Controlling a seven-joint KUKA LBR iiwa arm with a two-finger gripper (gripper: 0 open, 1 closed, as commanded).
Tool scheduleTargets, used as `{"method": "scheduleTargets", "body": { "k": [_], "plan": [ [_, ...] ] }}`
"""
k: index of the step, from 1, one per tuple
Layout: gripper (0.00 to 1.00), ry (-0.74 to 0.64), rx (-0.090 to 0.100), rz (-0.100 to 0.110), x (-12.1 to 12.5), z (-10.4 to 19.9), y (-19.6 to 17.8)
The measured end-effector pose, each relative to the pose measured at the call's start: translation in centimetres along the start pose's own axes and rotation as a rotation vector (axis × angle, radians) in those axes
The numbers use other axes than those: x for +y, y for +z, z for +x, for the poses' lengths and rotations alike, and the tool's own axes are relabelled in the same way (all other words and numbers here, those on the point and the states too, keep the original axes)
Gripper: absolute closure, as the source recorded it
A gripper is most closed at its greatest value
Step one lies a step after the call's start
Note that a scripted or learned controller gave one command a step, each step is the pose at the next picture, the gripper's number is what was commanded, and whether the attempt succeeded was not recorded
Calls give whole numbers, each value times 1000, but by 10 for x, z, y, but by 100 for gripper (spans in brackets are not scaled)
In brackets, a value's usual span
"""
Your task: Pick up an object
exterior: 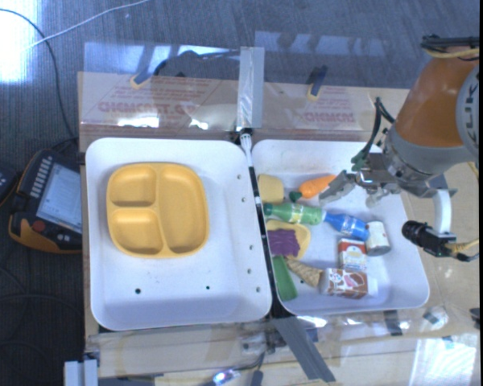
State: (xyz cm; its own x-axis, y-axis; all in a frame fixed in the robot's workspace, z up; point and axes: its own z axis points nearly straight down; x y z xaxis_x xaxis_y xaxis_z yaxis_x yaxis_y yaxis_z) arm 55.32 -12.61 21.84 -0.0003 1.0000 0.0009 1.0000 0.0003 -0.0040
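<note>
Two bins: left (pixel 157 296) holds a yellow tray (pixel 156 209); claw (pixel 356 185) state unclear.

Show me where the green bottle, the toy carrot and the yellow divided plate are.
green bottle (pixel 294 213), camera view, middle of its body.
toy carrot (pixel 315 186), camera view, its orange body.
yellow divided plate (pixel 157 209), camera view, the ridge between its compartments.

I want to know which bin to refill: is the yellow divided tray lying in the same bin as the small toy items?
No, the yellow tray lies alone in the left bin, while the toy items crowd the right bin.
</note>
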Motion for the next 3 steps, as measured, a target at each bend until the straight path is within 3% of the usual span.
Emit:
{"method": "scheduleTargets", "body": {
  "k": [1, 2, 3],
  "plan": [
    [0, 104, 1, -1, -30, -37, 111],
    [0, 365, -2, 0, -5, -54, 70],
    [0, 288, -3, 0, -49, -88, 56]
  ]
}}
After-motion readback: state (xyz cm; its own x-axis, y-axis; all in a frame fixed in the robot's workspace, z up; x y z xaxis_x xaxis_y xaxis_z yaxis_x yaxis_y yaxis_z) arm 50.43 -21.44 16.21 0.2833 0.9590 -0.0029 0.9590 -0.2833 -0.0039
